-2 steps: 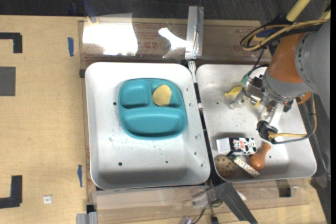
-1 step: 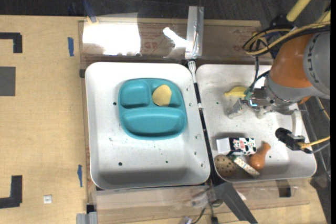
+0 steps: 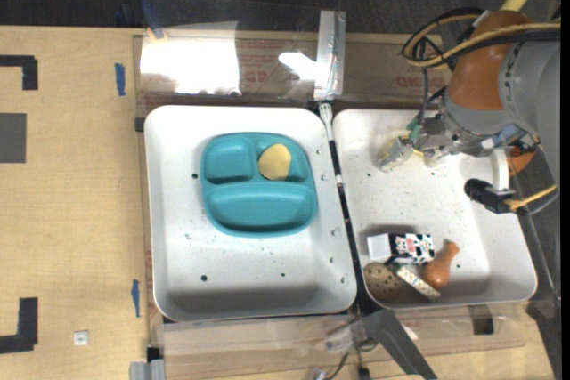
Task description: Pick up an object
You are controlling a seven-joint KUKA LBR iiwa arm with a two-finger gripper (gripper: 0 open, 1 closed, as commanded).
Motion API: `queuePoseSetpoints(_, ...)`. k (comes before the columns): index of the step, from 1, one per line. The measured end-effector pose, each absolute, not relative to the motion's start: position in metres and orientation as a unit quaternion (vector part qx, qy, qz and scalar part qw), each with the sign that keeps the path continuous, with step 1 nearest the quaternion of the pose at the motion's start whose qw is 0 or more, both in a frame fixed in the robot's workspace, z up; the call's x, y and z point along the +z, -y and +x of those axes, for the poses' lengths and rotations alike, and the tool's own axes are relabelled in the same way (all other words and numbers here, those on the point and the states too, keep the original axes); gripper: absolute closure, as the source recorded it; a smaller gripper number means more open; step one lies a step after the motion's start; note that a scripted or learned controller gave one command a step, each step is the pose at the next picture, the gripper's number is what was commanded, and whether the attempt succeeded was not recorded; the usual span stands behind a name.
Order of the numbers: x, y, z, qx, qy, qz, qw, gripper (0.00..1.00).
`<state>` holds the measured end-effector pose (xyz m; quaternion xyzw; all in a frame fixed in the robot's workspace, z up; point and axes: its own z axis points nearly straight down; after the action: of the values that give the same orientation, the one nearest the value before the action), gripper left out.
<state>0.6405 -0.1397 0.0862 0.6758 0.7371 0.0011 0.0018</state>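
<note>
Near edge of right bin (image 3: pixel 499 276): black-and-white printed box (image 3: pixel 411 246), print too small to read; orange-handled tool (image 3: pixel 438 264) partly overlapping a perforated disc (image 3: pixel 383 278). Left bin (image 3: pixel 178 262): teal tray (image 3: pixel 258 205) with yellow ball (image 3: pixel 274 161). Farther back: pincer (image 3: pixel 398 150), open or closed unclear.

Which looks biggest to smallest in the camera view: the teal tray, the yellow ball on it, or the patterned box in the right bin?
1. Teal tray, by far the largest.
2. Patterned box.
3. Yellow ball.
Box and ball look close in size, and the box is partly hidden, so their order is unsure.
</note>
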Motion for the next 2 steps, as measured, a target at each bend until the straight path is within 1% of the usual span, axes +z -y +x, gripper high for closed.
queuePoseSetpoints(1,0.085,0.161,0.662,-0.0065,-0.731,0.682,-0.015,0.00)
queuePoseSetpoints(2,0.087,0.140,0.607,0.0011,-0.772,0.635,0.002,0.00)
